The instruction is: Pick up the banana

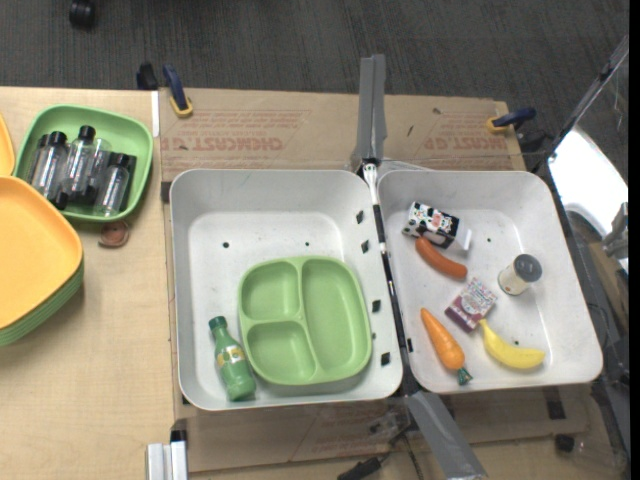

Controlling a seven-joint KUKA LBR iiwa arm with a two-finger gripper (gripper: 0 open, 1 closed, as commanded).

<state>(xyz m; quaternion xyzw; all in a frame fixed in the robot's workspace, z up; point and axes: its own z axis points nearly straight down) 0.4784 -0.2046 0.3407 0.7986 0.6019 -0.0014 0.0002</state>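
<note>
The banana (512,350) lies flat on the floor of the right bin (556,208), near its front right corner, with the curve opening upward in the view and the thin stem end pointing to the purple packet (470,305). That end seems to touch the packet or lie just beside it; you cannot tell which. The carrot (443,338) lies to the left of the banana, a little apart, and the small round tin (520,273) stands behind it, also apart. Further back are the red sausage (441,259) and the black and white carton (432,223). These things look simply scattered, not arranged, so the banana has free floor only on its right and front sides, toward the bin wall. In my judgement you should take the thick middle part, across the curve, because there the packet and the wall are both less in the way. The picking has not yet begun: the banana rests untouched. Whether the gripper is open or closed you cannot tell from this view. The left bin (200,203) holds a green divided tray (303,320) and a green bottle (231,360), well apart from the work.
</note>
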